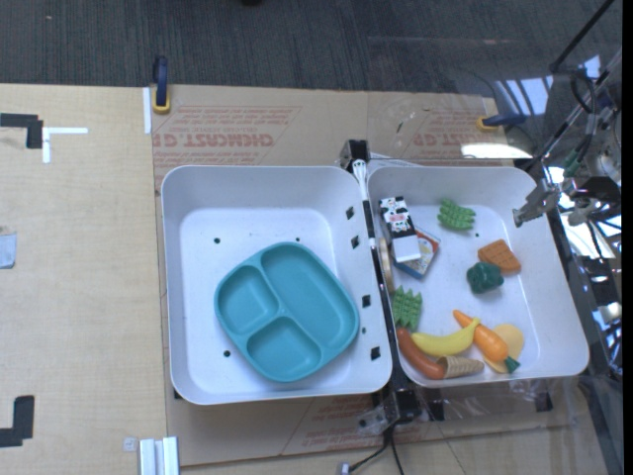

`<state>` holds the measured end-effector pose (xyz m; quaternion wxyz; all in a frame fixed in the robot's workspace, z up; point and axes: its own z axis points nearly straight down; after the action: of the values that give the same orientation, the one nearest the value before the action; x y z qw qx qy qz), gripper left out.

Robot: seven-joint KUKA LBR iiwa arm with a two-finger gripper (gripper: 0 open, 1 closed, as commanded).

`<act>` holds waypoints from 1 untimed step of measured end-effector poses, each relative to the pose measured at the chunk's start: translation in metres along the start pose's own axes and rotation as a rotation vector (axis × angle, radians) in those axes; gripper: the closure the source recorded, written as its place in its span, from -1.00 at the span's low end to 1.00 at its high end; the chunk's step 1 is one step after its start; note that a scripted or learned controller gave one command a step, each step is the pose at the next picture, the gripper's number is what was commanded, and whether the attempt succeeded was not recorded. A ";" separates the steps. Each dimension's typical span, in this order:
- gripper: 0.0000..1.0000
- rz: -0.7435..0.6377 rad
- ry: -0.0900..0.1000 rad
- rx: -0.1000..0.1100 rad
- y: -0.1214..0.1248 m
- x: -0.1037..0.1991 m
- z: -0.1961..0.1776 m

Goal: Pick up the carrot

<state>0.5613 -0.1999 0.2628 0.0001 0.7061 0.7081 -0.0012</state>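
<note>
The carrot [486,338] lies beside the banana [445,341] in the right bin [554,295], with the gripper [529,211] poised at the bin's right rim.

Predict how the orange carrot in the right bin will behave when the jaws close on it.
The carrot looks like smooth moulded plastic, so probably stiff, light and slippery. Its tapered, rounded body may roll or squirt sideways. It touches the banana, which would likely shift too.
</note>
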 end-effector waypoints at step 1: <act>-1.00 0.195 0.002 0.003 -0.050 0.006 0.128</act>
<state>0.5112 -0.1938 0.1349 -0.0013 0.7717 0.6360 -0.0014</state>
